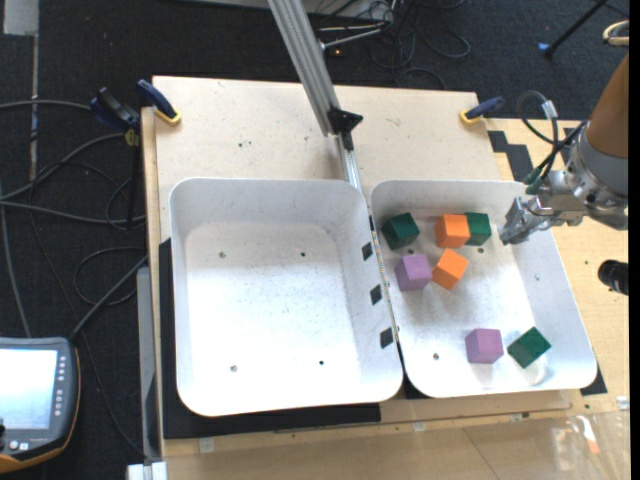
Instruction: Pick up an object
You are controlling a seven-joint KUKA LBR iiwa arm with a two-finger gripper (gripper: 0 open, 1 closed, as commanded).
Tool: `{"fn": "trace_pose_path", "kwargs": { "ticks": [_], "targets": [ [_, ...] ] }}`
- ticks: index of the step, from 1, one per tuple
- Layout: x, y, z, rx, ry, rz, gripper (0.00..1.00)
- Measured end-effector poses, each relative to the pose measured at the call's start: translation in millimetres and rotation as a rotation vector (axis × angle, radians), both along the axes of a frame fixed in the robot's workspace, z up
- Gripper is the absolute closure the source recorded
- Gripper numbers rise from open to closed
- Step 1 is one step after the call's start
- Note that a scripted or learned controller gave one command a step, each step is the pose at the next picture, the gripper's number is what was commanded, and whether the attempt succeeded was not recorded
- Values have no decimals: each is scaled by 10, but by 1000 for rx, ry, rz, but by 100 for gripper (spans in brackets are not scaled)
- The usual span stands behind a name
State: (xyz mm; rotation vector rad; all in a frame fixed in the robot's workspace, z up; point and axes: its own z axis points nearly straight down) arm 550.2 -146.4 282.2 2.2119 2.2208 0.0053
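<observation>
Blocks, two orange (452,230) (450,267), three green (401,230) (478,227) (528,347) and two purple (412,272) (484,345), lie in the right bin (560,298), while the gripper (514,230) hovers beside one green block, its opening impossible to tell.

A: The grey arm (610,138) runs off the right edge, so most of it is cut away.

B: And the end effector (518,226)?

A: Too small and blurred to read.

B: Anything else cropped?

A: The grey handheld screen unit (35,400) at lower left; the left and bottom edges clip it.
</observation>
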Motion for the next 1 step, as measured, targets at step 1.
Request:
{"fn": "trace_pose_path", "kwargs": {
  "ticks": [1],
  "targets": [
    [317, 489, -54, 3, 4, 4, 100]
  ]
}}
